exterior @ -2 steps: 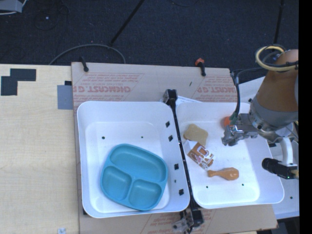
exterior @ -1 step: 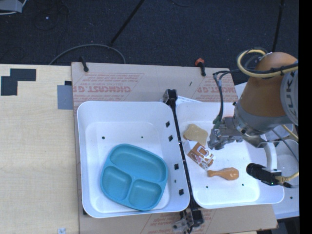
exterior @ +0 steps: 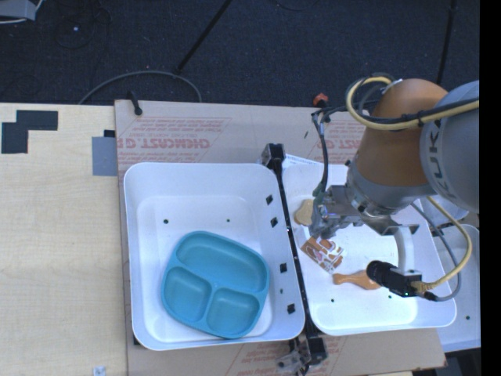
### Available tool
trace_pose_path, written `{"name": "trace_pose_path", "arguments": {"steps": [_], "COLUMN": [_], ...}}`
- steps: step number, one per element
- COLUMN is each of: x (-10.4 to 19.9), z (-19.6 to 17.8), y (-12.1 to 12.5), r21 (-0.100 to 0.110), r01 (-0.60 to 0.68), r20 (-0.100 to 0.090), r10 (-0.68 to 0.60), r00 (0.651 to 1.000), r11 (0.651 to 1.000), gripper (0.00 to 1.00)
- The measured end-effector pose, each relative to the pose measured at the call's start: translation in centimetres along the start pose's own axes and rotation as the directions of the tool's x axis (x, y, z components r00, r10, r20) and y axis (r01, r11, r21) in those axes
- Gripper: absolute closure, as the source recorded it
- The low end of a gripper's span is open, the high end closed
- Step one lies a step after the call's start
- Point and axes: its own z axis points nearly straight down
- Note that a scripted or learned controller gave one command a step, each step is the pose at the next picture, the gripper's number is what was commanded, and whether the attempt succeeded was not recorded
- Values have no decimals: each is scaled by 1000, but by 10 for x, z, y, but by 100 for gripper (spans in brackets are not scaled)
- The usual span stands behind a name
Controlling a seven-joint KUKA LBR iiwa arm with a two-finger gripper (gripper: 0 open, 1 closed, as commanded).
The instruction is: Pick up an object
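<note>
Two-finger gripper (exterior: 325,224), spread indiscernible, centre-right of frame just above orange-and-white patterned packet (exterior: 322,252); possible slip, given flat, loose form.

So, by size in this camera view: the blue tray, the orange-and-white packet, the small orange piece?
1. Blue divided tray, by far the largest.
2. Orange-and-white packet and orange piece look roughly alike; I can't rank them.
</note>
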Motion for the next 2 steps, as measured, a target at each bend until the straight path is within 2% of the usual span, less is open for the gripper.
{"name": "trace_pose_path", "arguments": {"steps": [2], "x": [94], "z": [-6], "y": [-21], "r21": [3], "r01": [0], "r20": [1], "r10": [0], "r00": [1000], "r11": [1000], "gripper": [100]}}
